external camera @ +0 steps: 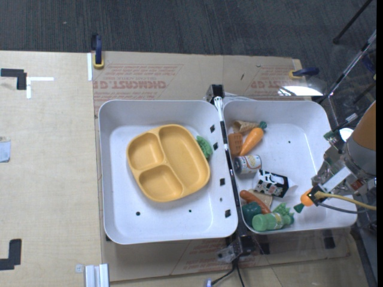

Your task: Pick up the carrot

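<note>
Mirrored red print on flattened brown cardboard (157, 80) under both bins, reversed and not legible. Tapered smooth orange carrot with green top (252, 139) lying tilted in upper left of right white plastic bin (311, 115), touching a brown wedge-shaped item (236, 143). Glossy yellow three-compartment plate (168, 162) in left white bin (114, 178). Gripper (311, 197) at right bin's lower right edge; finger state cannot be told
</note>
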{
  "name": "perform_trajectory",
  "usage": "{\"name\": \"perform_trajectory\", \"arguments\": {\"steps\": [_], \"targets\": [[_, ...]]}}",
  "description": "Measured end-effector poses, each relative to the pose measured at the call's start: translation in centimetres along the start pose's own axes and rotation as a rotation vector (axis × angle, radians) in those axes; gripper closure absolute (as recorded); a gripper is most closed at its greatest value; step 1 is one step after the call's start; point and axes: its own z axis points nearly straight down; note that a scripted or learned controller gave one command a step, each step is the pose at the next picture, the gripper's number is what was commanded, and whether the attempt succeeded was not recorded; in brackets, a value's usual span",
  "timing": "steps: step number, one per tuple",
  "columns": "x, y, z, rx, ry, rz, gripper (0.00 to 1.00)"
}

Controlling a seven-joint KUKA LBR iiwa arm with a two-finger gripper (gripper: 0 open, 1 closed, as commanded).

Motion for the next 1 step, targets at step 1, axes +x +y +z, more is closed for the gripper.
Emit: {"name": "perform_trajectory", "arguments": {"steps": [1], "targets": [[0.00, -0.01, 0.01, 0.000, 0.000, 0.000, 0.00]]}}
